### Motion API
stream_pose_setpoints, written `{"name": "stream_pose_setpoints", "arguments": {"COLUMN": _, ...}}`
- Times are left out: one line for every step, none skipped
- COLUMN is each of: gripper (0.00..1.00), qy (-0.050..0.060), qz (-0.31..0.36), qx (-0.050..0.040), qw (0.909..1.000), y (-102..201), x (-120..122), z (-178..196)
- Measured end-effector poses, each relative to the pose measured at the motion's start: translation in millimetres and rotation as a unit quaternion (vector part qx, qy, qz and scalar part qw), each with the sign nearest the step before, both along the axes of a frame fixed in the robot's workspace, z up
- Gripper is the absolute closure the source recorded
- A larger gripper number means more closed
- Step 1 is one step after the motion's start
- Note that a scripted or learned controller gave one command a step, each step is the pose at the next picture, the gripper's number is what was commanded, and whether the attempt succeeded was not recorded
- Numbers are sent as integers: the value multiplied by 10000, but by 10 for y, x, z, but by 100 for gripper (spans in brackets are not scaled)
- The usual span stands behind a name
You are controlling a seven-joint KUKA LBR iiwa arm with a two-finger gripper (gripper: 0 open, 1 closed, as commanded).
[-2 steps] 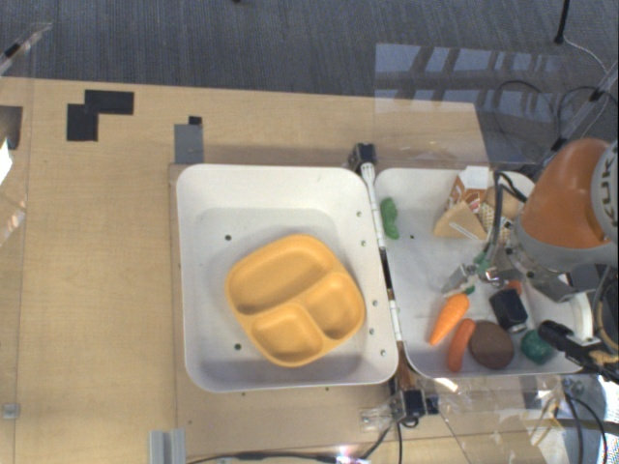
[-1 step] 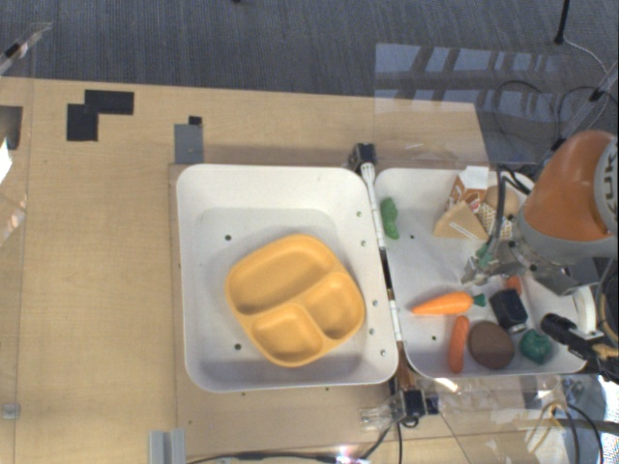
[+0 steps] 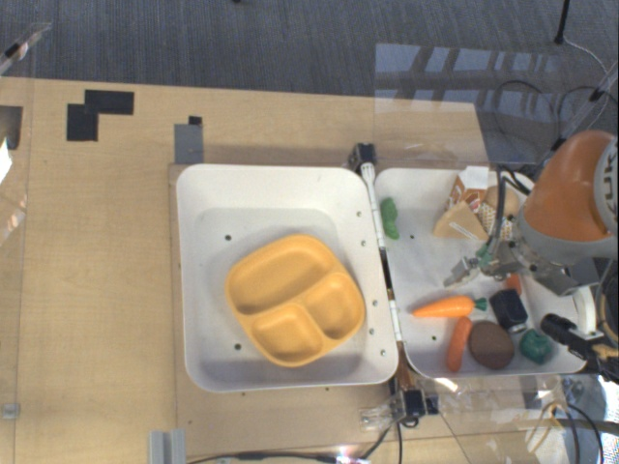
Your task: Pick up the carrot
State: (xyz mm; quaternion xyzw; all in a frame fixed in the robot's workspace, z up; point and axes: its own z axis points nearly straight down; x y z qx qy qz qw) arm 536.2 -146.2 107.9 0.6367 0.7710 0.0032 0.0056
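You see the arm [image 3: 571, 201] cut off at the right edge, its bulk hiding part of the right bin [image 3: 426, 201], and you cannot tell how the end effector [image 3: 481, 261] is set. The left bin [image 3: 208, 211] holds a yellow divided plate [image 3: 293, 300]. In the right bin the carrot [image 3: 443, 307] lies flat below the end effector, apart from it, beside a second orange piece [image 3: 457, 344] and a brown round item [image 3: 491, 345].
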Motion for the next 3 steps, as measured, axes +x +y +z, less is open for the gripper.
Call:
{"name": "stream_pose_setpoints", "arguments": {"gripper": 0, "qy": -30, "qz": 926, "qx": -26, "qw": 9957, "y": 382, "x": -438, "z": -184}}
{"name": "stream_pose_setpoints", "arguments": {"gripper": 100, "qy": -67, "qz": 933, "qx": -22, "qw": 9956, "y": 397, "x": -401, "z": -64}}
{"name": "stream_pose_setpoints", "arguments": {"gripper": 100, "qy": 2, "qz": 349, "qx": 21, "qw": 9994, "y": 1092, "x": -457, "z": 797}}
